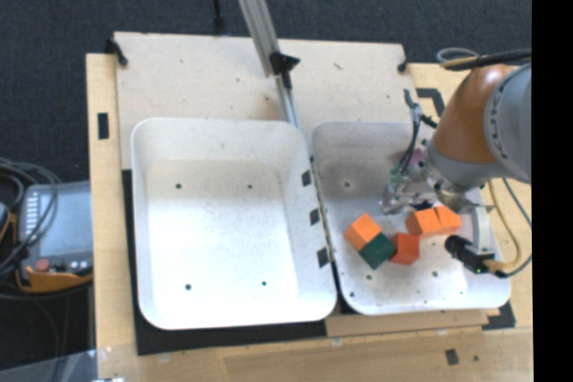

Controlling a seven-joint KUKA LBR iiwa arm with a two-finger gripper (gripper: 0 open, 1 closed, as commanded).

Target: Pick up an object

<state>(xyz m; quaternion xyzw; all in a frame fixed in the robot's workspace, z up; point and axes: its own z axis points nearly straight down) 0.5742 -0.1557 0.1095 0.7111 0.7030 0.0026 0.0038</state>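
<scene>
In the right bin (354, 158) lie an orange cube (363, 230), a dark green block (378, 251) touching it, a red-orange block (406, 249) just right of the green one, and another orange block (434, 220) farther right. My gripper (400, 199) hangs from the grey and orange arm (474, 121) and reaches down into this bin. It sits just above and between the orange cube and the right-hand orange block. Nothing shows between its fingertips.
The left bin (224, 219) sits beside the right one, sharing a middle rim. A slanted metal rail (255, 4) rises from the back of the bench. Cables (492, 259) trail at the right bin's right edge. A grey box (54, 233) stands off the bench at left.
</scene>
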